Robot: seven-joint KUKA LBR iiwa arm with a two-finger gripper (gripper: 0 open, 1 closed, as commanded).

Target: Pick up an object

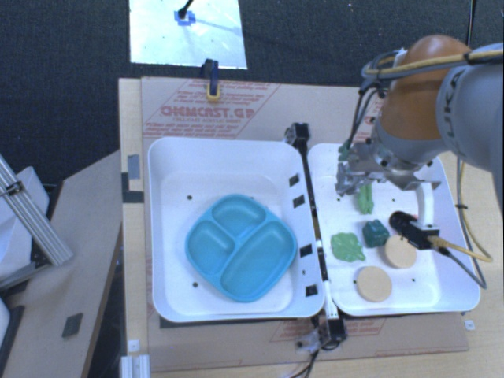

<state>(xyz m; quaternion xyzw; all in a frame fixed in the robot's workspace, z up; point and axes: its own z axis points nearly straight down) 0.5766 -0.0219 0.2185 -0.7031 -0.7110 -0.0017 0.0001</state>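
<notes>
Two white bins (pixel 236 152) sit before you — a blue divided plate (pixel 240 246) in the left one. Your gripper (pixel 352 181) hangs over the right bin beside a green stick (pixel 365 198), touching or not unclear — grip state hidden.

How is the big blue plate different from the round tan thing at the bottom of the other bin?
The blue plate is far larger than the tan disc. The plate has three compartments; the disc is plain. The plate lies in the left bin, the disc in the right bin. Both lie flat.
</notes>
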